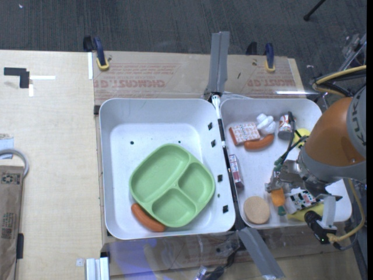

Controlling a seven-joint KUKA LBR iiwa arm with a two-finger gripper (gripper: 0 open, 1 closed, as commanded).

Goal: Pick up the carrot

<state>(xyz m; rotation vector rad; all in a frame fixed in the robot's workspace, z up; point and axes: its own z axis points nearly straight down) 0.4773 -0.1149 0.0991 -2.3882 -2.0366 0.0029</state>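
Your arm enters from the right, its orange band above the wrist, and its claw (278, 186) is lowered into the right bin (252, 105), near that bin's front right part. A small orange piece, which reads as the carrot (278, 198), sits directly at the claw's tip, beside the round tan cookie-like disc (256, 210). You cannot tell from this view whether the claw is released or clenched, nor whether the carrot is between its tips; the wrist covers much of the area.

In the same bin, toward the back, you will find a red-and-white packet (244, 133), an orange-red sausage (259, 143) just in front of it, a small white object (265, 121) and a small grey can (285, 125). A narrow wrapped bar (234, 169) lies along the left wall of this bin. A yellow item (299, 214) and a black-and-white patterned item (302, 199) lie near the claw on its right, partly hidden by the arm.

The left bin (116, 156) holds a green three-compartment plate (172, 185), tilted diagonally. A second orange-red sausage (147, 217) lies at the plate's front left edge, partly under the rim.

Both bins rest side by side on the counter (46, 133), with cardboard (151, 77) clamped behind them.
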